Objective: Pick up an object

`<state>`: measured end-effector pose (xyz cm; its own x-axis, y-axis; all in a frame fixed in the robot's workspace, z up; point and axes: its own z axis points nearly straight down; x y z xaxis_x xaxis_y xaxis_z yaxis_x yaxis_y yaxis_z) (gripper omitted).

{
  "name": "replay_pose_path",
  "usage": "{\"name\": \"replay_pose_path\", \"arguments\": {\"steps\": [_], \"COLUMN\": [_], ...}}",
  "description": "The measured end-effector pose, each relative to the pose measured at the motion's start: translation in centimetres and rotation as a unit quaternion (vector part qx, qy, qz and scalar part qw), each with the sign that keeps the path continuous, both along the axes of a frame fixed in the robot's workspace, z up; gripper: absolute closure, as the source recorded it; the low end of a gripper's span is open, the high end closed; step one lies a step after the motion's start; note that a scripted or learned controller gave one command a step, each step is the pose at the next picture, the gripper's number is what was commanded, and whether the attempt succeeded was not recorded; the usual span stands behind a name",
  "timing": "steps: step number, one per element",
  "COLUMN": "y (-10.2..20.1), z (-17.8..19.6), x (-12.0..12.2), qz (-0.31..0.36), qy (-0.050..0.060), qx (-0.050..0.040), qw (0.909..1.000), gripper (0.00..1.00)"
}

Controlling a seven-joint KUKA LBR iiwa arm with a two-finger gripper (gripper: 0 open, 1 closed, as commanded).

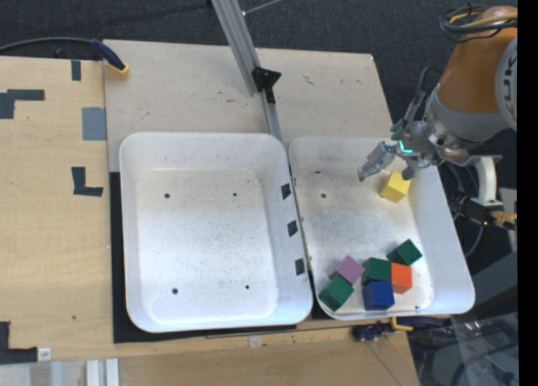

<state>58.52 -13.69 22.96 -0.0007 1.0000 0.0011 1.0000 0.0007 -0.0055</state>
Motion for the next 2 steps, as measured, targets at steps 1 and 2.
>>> {"name": "replay_pose_path", "arguments": {"steps": [1,2], "y": [0.0,-0.8], "z": [0.2,-5.1], "x": [0.1,-0.7], "qz": [0.001,0.0], "qy": [-0.002,0.001], "qx": [-0.0006,-0.0006], "qw": [1.0,1.0], "gripper": [0.0,0.0]}}
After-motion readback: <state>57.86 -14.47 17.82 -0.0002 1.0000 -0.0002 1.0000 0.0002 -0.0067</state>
